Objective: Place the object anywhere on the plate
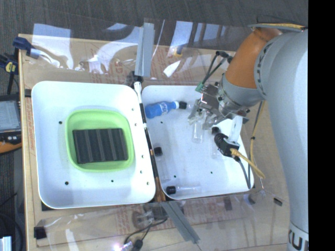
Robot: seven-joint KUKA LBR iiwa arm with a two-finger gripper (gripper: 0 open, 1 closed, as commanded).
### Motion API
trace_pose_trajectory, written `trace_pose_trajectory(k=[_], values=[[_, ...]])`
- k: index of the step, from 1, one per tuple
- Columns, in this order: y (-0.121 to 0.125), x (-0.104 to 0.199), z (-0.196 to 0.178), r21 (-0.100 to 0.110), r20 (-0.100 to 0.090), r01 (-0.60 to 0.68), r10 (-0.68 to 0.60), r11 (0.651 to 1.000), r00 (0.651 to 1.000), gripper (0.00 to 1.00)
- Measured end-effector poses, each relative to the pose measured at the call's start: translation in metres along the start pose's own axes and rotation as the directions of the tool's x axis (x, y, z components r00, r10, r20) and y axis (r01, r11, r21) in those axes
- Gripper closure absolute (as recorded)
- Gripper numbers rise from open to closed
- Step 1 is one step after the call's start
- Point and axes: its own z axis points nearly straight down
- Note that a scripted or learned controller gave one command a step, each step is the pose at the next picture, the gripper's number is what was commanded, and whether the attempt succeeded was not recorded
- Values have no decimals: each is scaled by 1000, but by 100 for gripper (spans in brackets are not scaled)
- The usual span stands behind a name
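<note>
The gripper [200,120], its grip unreadable, hangs near the right bin's [180,177] back edge; blue bottle [161,109] lies leftward, plate [99,141] beyond, apparently.

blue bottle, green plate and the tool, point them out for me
blue bottle [160,109], camera view, middle of its blue body
green plate [99,122], camera view, its far green rim
tool [198,131], camera view, between its clear fingertips

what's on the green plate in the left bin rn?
A dark ribbed rectangular block lies flat on the green plate, covering its middle. The plate surface under the block is hidden.
</note>
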Motion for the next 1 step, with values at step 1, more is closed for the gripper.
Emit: trace_pose_trajectory(k=[1], values=[[0, 0, 0, 0, 0, 0, 0, 1000, 1000, 0]])
